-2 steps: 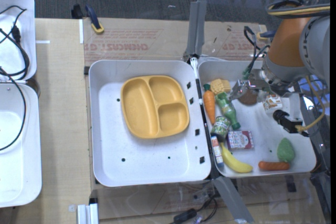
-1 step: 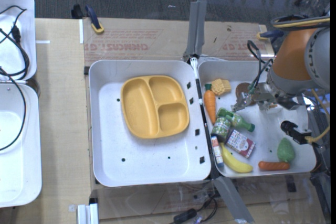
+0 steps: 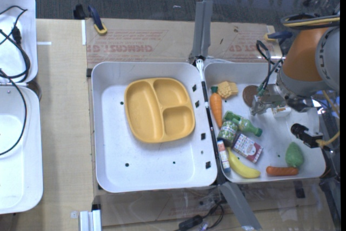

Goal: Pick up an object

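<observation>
- Camera view shows us the grey arm with its orange band reaching in from the right, its two-finger gripper (image 3: 261,104) low over the upper part of the right-hand shallow white bin (image 3: 319,167).
- We cannot tell how the gripper is set, or whether it holds anything.
- The candidate things all lie in that bin: an orange toy carrot (image 3: 217,109), a yellow corn piece (image 3: 227,90), a brown round disc (image 3: 251,96) just beside the gripper, a green bottle (image 3: 243,123), a yellow toy banana (image 3: 241,166) and a green rounded toy (image 3: 294,154).
- The left-hand white bin (image 3: 108,170) bears a yellow three-compartment plastic plate (image 3: 160,110).
- We judge the risk to be a missed or glancing grasp: the flat disc offers little to pinch, and the crowded toys near the divider could be nudged aside.
</observation>
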### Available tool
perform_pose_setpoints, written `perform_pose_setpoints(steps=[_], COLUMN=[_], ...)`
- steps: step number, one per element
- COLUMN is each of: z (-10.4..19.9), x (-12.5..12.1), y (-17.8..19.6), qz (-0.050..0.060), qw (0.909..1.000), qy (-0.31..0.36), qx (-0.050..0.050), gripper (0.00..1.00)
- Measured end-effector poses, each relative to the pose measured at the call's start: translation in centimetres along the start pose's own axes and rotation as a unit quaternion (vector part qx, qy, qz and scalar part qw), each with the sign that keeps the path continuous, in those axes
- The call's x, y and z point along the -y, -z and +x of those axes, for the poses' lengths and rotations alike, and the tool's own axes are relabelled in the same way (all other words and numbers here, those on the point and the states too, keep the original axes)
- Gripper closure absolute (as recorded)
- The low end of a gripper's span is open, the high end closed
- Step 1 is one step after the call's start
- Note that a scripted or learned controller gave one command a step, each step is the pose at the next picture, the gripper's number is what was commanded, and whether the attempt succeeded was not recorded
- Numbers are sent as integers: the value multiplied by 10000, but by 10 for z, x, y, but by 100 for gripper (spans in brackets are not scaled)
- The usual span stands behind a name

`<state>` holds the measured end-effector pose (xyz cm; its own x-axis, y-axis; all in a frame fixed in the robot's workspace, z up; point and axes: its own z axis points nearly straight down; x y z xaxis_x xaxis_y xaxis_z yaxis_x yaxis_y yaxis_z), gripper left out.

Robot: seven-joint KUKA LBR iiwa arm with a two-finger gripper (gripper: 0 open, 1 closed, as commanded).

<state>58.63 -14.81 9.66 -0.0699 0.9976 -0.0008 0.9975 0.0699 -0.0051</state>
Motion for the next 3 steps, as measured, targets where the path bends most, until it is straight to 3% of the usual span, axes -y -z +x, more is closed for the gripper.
perform_pose_setpoints(steps=[1,2,3], z=[0,-9,-31], x=[0,-16,-71], y=[0,12,-6], qz=[1,-13,-22], qw=[10000,9985,9992], qy=[3,551,-408], qx=[0,4,-3], gripper=[0,0,0])
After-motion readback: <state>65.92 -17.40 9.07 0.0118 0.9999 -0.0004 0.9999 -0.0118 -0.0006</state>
